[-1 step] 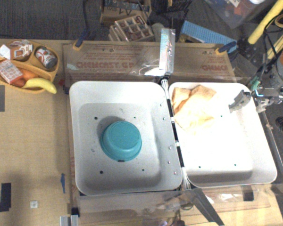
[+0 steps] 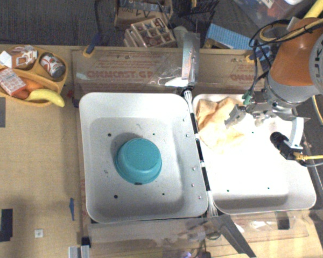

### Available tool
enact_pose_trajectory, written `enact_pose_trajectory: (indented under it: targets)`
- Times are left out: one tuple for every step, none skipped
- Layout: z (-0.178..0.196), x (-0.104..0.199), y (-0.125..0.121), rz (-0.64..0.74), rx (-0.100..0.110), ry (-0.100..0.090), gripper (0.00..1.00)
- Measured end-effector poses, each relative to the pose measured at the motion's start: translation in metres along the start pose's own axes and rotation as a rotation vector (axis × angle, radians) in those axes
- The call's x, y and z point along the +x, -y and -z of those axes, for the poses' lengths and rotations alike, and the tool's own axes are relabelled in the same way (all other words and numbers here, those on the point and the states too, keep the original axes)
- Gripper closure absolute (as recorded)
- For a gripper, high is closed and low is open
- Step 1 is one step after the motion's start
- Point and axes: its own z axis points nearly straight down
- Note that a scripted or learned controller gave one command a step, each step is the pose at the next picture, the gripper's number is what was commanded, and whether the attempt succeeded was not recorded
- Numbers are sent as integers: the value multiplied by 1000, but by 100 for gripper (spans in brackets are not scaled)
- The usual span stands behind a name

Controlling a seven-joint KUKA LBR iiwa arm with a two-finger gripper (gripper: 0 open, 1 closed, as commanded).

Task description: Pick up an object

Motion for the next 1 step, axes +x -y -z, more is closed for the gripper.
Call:
enact_pose_trajectory:
  targets:
    - [-88,-36,-24,-19,-2,0,0]
